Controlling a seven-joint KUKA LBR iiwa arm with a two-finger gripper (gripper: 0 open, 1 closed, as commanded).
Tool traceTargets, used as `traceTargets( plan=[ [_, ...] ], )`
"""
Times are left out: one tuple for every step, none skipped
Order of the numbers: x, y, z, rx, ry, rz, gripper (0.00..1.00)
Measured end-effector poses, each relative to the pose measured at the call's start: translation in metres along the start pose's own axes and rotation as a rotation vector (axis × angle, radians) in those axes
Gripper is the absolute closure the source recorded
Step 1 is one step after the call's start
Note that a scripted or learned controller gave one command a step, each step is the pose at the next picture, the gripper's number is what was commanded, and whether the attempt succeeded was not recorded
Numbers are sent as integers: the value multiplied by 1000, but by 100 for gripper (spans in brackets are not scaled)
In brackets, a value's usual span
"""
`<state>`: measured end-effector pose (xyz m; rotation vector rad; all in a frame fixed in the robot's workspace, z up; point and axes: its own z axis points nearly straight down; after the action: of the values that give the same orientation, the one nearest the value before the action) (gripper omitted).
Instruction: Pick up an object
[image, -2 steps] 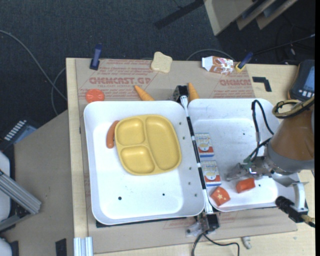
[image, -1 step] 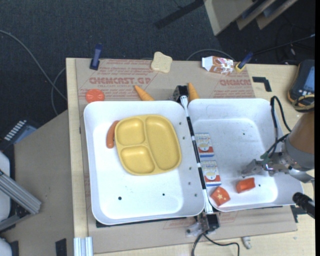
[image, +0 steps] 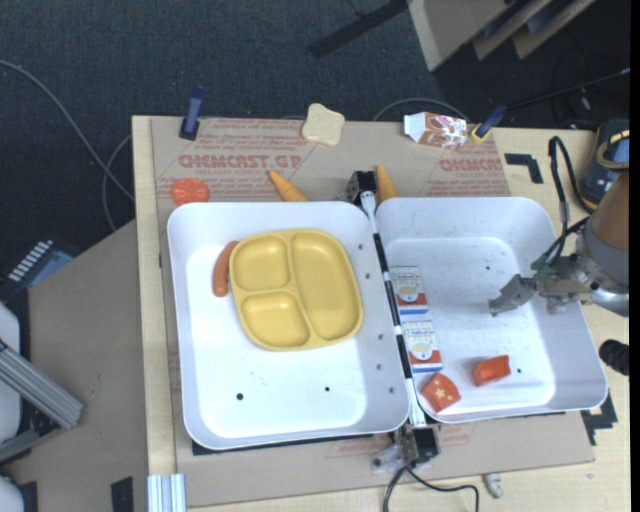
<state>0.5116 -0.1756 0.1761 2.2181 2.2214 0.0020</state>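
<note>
Overhead, at a slant, a bench (image: 150, 300) w/ a cardboard top is seen, carrying 2 shallow white bins side by side. Above the bins, on the cardboard, an orange disc (image: 189, 190), a blue clip (image: 191, 111), a bread-slice toy (image: 323, 123), 2 carrot-like pieces (image: 287, 187) and a small carton (image: 436, 129) are laid out.

The left bin (image: 280, 400) is occupied by a yellow divided plate (image: 295, 288), 3 compartments, set toward the bin's top. A red sausage toy (image: 221, 270) is tucked just beside the plate's left edge, touching or nearly so.

The right bin (image: 470, 230) is lined along its left wall by 2 small cartons (image: 408, 285), one below the other. Near the bin's bottom edge an orange-red wedge (image: 440, 392) is seen, and just right of it a red block (image: 491, 371); the 2 are near but apart.

The tool (image: 510, 297) is reached in from the right, over the right bin's right-middle, above the red block and apart from it. Nothing is seen between its fingers; how far they are spread can't be told.
</note>
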Motion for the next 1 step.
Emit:
traceTargets(
  plan=[
    [0, -33, 45, 4, 1, 2, 0]
  ],
)
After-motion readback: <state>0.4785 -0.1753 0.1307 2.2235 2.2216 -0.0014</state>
